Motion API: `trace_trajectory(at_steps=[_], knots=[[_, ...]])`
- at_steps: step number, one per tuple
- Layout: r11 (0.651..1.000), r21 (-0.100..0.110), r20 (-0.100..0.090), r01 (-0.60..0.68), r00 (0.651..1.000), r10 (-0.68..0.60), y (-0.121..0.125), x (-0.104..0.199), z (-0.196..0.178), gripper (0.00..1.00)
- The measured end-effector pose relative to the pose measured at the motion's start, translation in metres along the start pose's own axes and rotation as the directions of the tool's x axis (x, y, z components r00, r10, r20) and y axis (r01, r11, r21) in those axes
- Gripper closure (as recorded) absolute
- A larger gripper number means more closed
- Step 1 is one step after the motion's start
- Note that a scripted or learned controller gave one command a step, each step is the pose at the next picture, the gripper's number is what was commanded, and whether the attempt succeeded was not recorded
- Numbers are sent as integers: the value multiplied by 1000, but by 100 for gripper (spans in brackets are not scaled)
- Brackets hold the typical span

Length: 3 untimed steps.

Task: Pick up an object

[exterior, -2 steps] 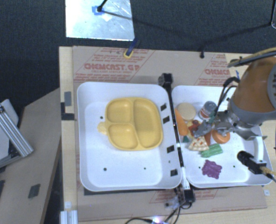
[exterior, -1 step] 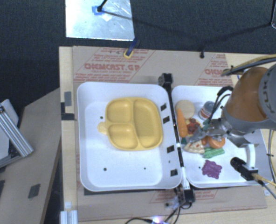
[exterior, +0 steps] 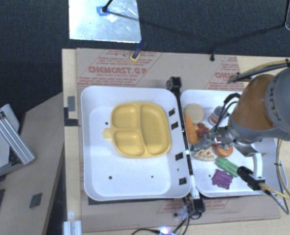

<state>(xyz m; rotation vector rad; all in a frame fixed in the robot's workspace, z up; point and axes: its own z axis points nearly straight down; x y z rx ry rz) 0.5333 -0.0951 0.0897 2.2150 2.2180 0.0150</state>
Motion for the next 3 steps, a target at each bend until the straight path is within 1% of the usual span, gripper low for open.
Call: trace_trajectory(at_steps=[1,2,3], knots=[[1000,-9,4,0,1000,0,3,-2,-13,100],[1000,5,2,4,1000,-4,4,7,-72,100],[1000,3,3,3,1000,-3,8,6,-137,100]])
